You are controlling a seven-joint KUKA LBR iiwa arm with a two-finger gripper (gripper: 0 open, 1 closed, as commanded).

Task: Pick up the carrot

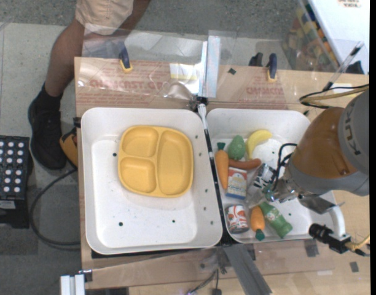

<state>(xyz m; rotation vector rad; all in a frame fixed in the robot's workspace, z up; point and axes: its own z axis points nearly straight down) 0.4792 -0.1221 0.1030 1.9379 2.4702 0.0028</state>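
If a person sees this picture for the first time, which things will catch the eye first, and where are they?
The yellow divided plate stands out most, lying alone in the left bin. Next comes the grey and orange arm reaching in from the right over the right bin, its tool low among a crowd of toy foods. A carrot lies by the divider, and a smaller orange piece lies near the front.

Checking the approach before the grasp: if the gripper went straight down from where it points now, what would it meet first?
Probably the small carton beside the carrot, not the carrot itself; the gripper hangs right of both, and depth is unclear.
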